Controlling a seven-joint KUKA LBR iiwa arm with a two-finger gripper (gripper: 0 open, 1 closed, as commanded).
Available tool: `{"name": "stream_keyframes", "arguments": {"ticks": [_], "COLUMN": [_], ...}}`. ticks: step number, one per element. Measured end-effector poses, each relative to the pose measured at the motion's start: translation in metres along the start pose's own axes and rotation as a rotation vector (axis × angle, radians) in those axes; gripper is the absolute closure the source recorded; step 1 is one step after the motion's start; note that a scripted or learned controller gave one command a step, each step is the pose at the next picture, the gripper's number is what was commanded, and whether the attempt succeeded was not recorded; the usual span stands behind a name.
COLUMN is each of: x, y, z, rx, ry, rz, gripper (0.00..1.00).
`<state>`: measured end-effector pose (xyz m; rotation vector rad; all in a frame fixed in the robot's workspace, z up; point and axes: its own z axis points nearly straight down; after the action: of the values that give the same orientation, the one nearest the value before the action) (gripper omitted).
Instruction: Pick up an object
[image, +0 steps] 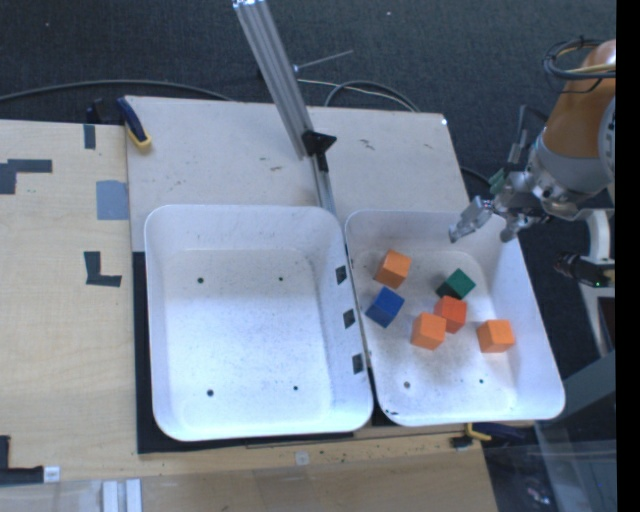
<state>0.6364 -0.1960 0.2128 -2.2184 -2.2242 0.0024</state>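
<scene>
Claw first: from the camera view above, it hangs over the top right rim of the right bin, at the end of the grey arm with its orange band. Its two fingers look a little spread apart, and nothing sits between them. So the claw holds nothing.

All the blocks lie on the floor of the right bin. An orange cube sits nearest the top. A blue cube lies just below it, close to the wall between the two bins. A green cube sits to the right, and a red-orange cube touches it from below. Another orange cube leans against that one. One more orange cube lies off to the right, on its own.

The left bin sits beside the right one on the desk.

I think the job has hardly begun. No block is lifted yet. The claw must go down to one block, squeeze it, and lift it up. The green cube is the closest to it.
</scene>
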Motion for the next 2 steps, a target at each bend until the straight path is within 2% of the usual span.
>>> {"name": "stream_keyframes", "arguments": {"ticks": [1, 2], "x": [0.022, 0.021], "y": [-0.020, -0.018], "z": [0.110, 0.096], "rx": [0.007, 0.000], "ry": [0.002, 0.001], "rz": [0.001, 0.000], "gripper": [0.00, 1.00]}}
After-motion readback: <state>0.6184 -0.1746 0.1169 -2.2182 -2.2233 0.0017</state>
